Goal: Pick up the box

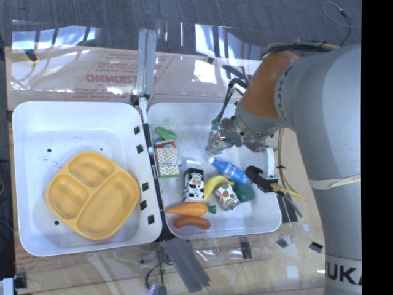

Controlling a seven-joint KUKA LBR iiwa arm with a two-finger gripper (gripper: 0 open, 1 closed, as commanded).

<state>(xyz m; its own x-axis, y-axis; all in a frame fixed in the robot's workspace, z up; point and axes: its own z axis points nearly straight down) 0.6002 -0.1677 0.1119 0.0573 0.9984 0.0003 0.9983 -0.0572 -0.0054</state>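
Camera view, nearest first: sausage and carrot lie at the right bin's front wall; behind them the box lies flat near the divider; farther right, the gripper hovers, finger state untellable

Arm reaching from right, gripper lowered

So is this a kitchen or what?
Probably a robot lab, not a kitchen: a grey robot arm reaches over two white bins, holding toy food like a carrot and a yellow divided plate.
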